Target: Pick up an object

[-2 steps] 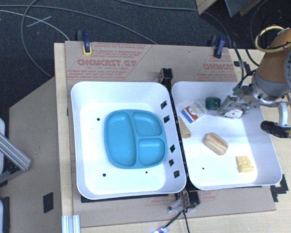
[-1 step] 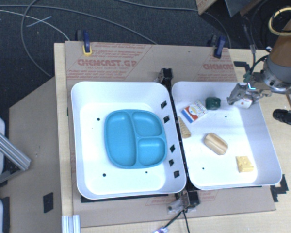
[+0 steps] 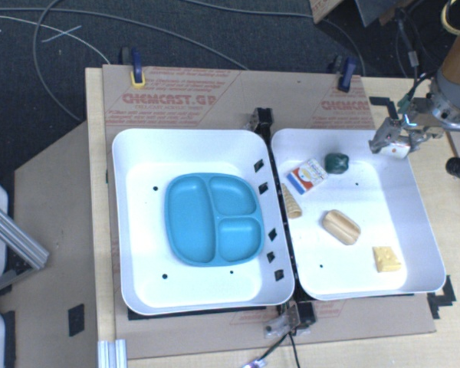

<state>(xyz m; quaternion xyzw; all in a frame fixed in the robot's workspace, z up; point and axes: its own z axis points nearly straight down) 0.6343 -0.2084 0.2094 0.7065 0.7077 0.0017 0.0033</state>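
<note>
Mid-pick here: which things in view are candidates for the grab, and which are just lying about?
Job:
- dark green round object
- red, white and blue packet
- tan bread roll
- yellow cheese-like block
- ridged cone-like piece
- right bin holding them
- pincer at its far right corner

Lying about:
- blue divided plate in the left bin
- blue clamps
- cables

From my remote seat the scene looks evenly and brightly lit from overhead. The white left bin [image 3: 130, 205] glows strongest just left of the blue tray [image 3: 213, 218], nearly washing out there. Shadows are soft and short; the tray's own shadow falls faintly along its lower edge. Above the bin, the dark floor [image 3: 46, 67] swallows detail. Focus is acceptable, though small items right of the tray look slightly soft and grainy.
</note>
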